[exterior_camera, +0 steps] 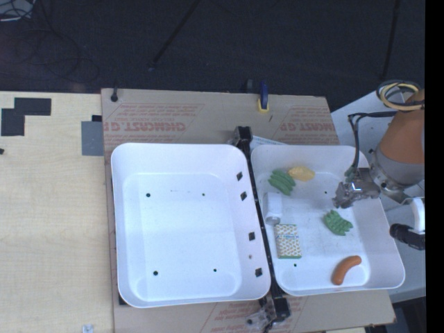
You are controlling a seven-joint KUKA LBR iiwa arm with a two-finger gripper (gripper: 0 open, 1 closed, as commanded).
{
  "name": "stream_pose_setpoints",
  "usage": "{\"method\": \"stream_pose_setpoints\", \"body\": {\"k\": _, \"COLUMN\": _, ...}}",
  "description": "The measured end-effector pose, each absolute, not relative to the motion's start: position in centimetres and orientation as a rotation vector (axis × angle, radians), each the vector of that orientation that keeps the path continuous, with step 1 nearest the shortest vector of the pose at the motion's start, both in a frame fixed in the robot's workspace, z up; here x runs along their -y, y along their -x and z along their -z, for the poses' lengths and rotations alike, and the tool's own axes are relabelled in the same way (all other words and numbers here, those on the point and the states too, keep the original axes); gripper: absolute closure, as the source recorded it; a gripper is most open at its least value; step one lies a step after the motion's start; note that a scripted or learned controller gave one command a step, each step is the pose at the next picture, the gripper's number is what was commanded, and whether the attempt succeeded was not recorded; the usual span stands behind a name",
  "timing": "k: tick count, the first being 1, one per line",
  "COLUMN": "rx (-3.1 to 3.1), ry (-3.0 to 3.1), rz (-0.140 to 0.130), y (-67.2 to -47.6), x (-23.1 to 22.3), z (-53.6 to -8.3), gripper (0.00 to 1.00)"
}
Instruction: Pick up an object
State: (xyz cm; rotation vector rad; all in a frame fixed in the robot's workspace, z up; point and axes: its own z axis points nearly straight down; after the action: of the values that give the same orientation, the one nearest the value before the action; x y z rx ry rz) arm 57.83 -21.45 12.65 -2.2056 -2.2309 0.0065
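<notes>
Reaching in for a pick

The fingers [345, 196], whether spread or pressed together I cannot tell, hover in the right bin [378, 277]; nearest lies the green piece [337, 222] just below, so descending there comes next.

Dark carpeted floor [208, 40] behind a pale wooden bench [48, 214].

My hand [345, 198] hangs in the right bin [388, 272]. Just below it lies a bean pod [337, 222], further down a sausage [346, 269]. To its left sit another pod [282, 181], a lemon [301, 173], a bottle [273, 207] and a packet [288, 241]
</notes>
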Motion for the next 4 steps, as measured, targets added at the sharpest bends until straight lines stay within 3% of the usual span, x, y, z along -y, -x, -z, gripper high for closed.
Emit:
{"method": "stream_pose_setpoints", "body": {"k": 1, "rx": 2.233, "ry": 2.220, "rz": 0.008, "y": -63.9, "x": 18.1, "z": -20.2, "gripper": 1.00}}
{"method": "stream_pose_setpoints", "body": {"k": 2, "rx": 2.215, "ry": 2.221, "rz": -0.003, "y": -53.5, "x": 17.8, "z": -24.6, "gripper": 1.00}}
{"method": "stream_pose_setpoints", "body": {"k": 3, "rx": 2.241, "ry": 2.204, "rz": 0.013, "y": -56.3, "x": 3.8, "z": -32.5, "gripper": 1.00}}
{"method": "stream_pose_setpoints", "body": {"k": 4, "rx": 2.223, "ry": 2.211, "rz": -0.005, "y": -49.2, "x": -1.2, "z": -32.2, "gripper": 1.00}}
